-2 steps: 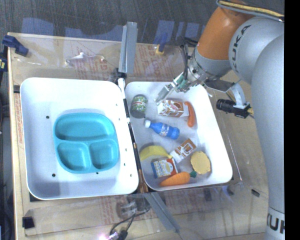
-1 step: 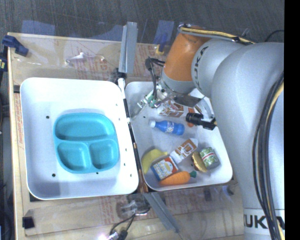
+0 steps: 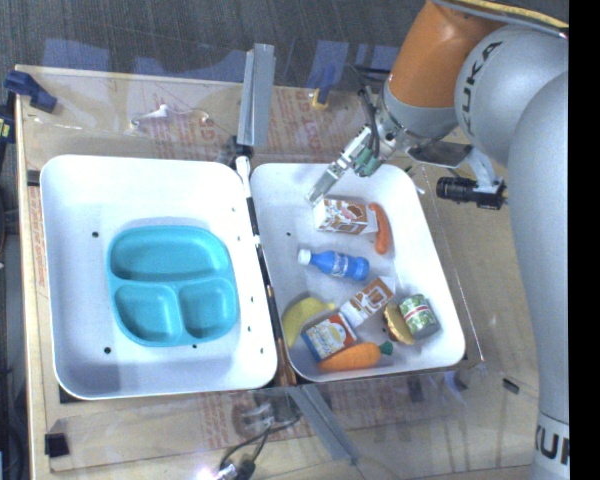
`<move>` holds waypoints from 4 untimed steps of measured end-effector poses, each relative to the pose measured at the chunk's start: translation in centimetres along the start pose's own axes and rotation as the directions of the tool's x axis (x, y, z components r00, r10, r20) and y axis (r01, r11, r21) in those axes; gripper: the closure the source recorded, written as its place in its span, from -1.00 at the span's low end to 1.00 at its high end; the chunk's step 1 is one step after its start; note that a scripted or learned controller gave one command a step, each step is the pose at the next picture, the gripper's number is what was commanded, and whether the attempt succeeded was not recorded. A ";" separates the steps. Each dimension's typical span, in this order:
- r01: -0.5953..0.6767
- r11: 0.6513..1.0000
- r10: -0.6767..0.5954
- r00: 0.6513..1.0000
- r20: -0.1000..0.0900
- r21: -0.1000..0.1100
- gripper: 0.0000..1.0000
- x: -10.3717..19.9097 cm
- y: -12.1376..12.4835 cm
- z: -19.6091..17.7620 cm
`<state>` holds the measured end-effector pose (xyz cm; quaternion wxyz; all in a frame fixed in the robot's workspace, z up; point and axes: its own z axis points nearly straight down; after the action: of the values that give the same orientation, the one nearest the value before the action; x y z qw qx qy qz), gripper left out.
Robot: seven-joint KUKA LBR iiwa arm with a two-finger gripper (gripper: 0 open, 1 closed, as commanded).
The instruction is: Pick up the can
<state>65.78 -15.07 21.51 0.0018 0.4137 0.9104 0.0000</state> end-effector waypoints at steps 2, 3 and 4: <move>0.012 1.000 -0.012 1.000 0.011 -0.007 -1.00 -1.6 -1.8 9.3; 0.016 1.000 -0.016 1.000 0.017 -0.010 1.00 -1.8 -1.6 8.0; -0.210 0.978 0.210 0.978 -0.002 0.001 1.00 4.7 3.2 -2.7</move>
<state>65.08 -9.44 24.19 0.0006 0.5075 0.8617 0.0001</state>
